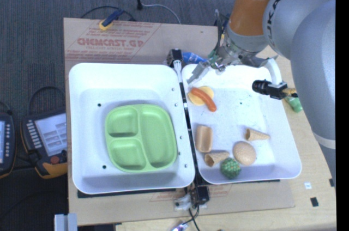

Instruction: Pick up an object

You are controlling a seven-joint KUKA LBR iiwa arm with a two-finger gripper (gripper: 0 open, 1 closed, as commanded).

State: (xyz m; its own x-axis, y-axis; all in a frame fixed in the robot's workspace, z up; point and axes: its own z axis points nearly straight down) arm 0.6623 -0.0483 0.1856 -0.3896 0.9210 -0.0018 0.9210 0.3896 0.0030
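With its fingers spread and nothing between them, the hand (203,67) hovers at the right white plastic bin's (283,140) far-left corner just above the orange-red sausage-shaped toy (204,97), so the approach appears underway, and descending then closing comes next.

Legible markings: one printed line noted.
Red lettering, seemingly "CHEMCAST GP", is printed on the brown board (112,42) behind the left bin (82,115).
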